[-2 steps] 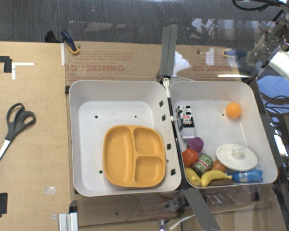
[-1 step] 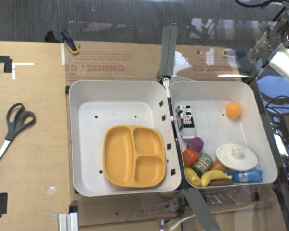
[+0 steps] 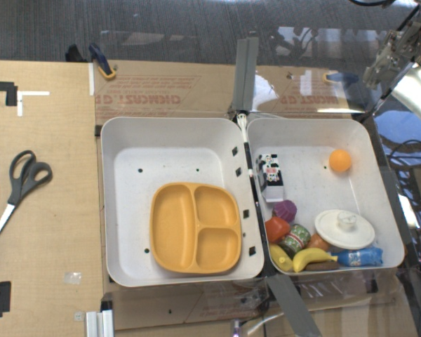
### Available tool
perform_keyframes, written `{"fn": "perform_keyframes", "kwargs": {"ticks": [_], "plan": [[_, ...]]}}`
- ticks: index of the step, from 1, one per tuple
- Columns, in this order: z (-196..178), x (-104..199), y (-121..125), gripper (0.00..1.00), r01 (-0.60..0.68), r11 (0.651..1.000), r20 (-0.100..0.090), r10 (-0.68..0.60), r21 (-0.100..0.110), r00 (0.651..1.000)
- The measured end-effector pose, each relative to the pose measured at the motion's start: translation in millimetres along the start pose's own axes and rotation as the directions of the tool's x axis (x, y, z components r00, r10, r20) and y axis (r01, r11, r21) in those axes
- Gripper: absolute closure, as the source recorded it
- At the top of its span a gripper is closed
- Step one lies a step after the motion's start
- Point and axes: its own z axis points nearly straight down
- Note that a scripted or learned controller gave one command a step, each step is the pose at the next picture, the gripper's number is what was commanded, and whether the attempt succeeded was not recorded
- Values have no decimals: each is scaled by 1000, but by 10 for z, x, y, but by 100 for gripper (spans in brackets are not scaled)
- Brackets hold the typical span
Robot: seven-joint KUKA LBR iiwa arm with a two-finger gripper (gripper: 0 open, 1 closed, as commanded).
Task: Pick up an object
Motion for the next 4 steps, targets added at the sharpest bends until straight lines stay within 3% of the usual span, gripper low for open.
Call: {"fn": "perform_keyframes", "kwargs": {"ticks": [1,2,4], "plan": [[-94,-15,3,100,1,1000,5,-1,0,1000],[476,700,-883,100,541,841,-10,-541,-7,841],[281,664,-875,100,536,844,1,-536,-4,844]]}}
